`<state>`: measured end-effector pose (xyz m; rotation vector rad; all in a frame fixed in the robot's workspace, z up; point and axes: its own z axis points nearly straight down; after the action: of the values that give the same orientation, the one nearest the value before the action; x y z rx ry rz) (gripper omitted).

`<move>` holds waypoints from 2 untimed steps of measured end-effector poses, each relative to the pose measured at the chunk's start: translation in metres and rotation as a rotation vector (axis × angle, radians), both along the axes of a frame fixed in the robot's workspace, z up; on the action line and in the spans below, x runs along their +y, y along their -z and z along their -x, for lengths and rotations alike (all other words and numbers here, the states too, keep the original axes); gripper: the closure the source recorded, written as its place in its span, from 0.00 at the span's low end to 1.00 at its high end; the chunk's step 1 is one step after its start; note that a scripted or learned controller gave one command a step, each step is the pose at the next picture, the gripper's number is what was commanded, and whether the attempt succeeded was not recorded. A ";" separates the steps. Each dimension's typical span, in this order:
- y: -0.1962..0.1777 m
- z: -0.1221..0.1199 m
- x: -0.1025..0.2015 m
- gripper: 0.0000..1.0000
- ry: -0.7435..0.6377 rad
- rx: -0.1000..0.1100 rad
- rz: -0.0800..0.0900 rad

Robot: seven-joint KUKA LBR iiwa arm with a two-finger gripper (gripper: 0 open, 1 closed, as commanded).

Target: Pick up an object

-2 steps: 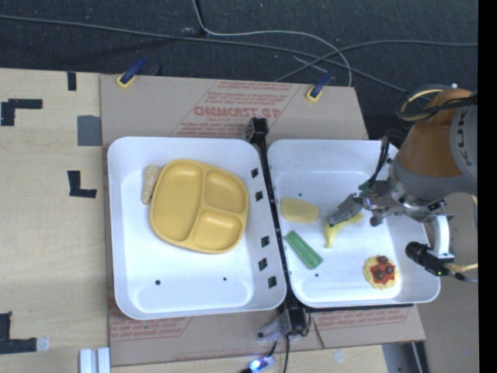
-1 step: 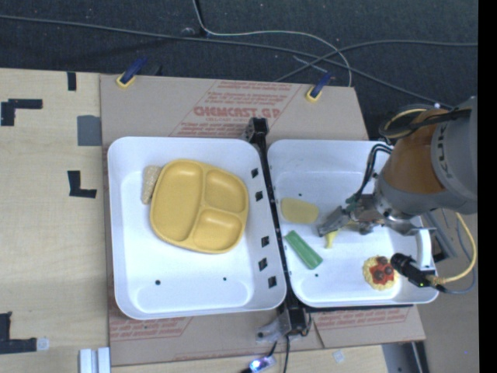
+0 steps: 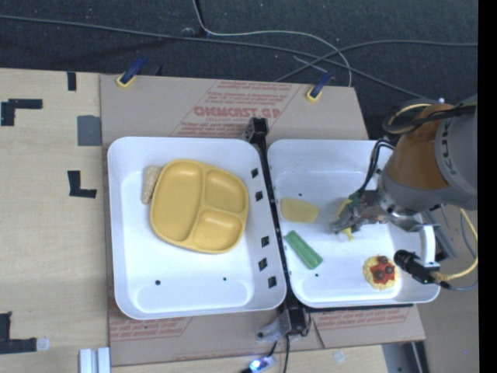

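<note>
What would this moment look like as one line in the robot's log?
arm: over right bin | gripper: low in bin, beside yellow piece | green piece, tart: untouched | left bin: yellow plate

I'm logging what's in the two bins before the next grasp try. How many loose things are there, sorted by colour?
Yellow: 3 – divided plate, flat piece, tart with red topping
Green: 1 – stick
Tan: 1 – piece partly under the plate
Total: 5

Something small lies at the gripper; too blurred to count.
</note>
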<state>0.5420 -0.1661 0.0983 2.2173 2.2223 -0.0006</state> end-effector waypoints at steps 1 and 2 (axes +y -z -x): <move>-0.045 -0.002 -0.007 1.00 0.001 -0.001 -0.002; -0.088 0.000 -0.011 1.00 0.001 0.000 -0.002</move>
<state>0.5416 -0.1768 0.1863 2.2196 2.2214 0.0021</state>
